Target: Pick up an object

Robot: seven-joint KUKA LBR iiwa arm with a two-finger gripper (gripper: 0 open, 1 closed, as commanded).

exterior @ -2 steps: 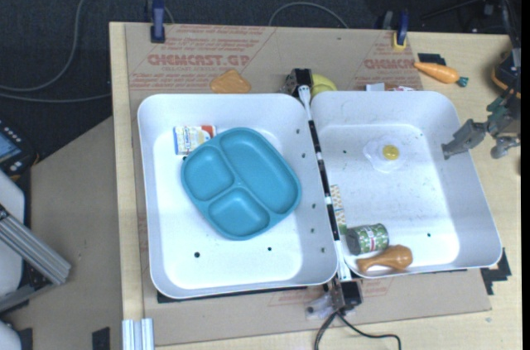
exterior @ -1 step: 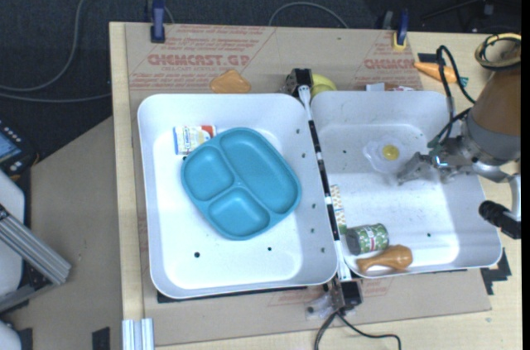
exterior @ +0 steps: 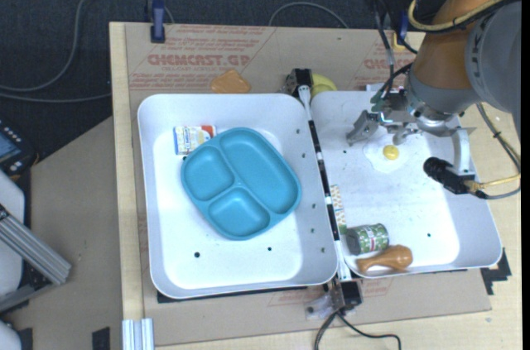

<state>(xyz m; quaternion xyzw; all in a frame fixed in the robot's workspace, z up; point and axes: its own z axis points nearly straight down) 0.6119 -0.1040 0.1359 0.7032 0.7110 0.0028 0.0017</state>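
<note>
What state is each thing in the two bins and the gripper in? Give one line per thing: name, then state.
Blue divided plate: lying flat in the left bin, right way up.
Small carton: flat, partly under the plate's edge.
Green can: on its side in the right bin.
Brown drumstick toy: lying beside the can.
Fried egg toy: flat on the bin floor.
Gripper: low over the egg, holding nothing visible.

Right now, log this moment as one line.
arm: over right bin | pincer: above fried egg, nothing seen held | can, drumstick: near corner | left bin: blue plate
</note>
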